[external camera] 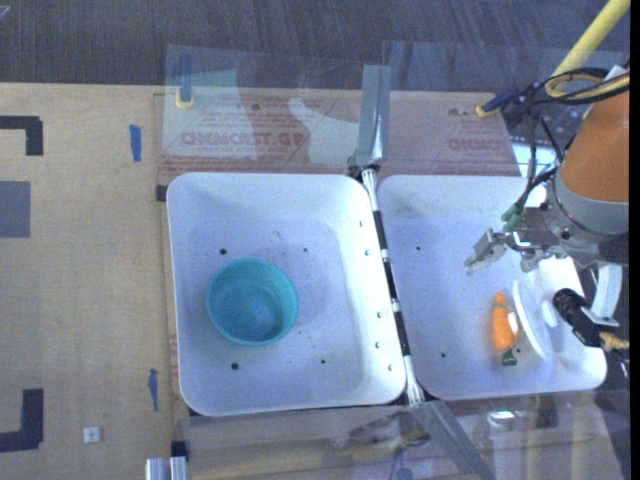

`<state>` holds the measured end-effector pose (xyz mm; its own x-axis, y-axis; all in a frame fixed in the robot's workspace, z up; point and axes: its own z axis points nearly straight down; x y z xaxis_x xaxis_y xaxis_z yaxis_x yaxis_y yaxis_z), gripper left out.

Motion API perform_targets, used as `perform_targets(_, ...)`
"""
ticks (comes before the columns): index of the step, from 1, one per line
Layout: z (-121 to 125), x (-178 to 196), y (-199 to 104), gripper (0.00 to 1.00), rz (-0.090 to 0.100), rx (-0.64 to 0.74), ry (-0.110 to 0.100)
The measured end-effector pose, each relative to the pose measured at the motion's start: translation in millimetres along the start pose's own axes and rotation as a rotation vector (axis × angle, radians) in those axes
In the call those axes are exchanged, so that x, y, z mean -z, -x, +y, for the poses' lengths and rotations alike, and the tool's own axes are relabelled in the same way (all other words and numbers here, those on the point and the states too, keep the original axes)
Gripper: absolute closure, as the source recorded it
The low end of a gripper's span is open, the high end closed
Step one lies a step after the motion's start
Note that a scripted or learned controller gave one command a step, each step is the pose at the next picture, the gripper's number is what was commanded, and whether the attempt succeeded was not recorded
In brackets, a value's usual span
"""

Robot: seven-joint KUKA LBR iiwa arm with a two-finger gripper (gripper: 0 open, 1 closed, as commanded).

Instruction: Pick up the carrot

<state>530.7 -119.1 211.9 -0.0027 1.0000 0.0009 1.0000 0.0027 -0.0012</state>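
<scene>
Small tapered orange carrot (pixel 501 329) beside gripper (pixel 487 252); round teal bowl (pixel 251 301).

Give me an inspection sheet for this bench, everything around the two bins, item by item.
Surface: brown bench with two white bins, left bin and right bin, side by side.
Job's things: carrot lying in the right bin, near its right side, apart from the gripper.
Clutter: teal bowl in the left bin; white object beside the carrot.
Grippers: gripper above the right bin, up and left of the carrot, holding nothing.
Cables: dark cables behind the arm.
Surroundings: grey carpet; blue tape on the bench.
</scene>
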Motion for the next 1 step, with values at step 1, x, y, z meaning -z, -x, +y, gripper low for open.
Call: perform_targets(1,-23.6,-121.9,59.0,0.00,-0.004,0.044,0.006)
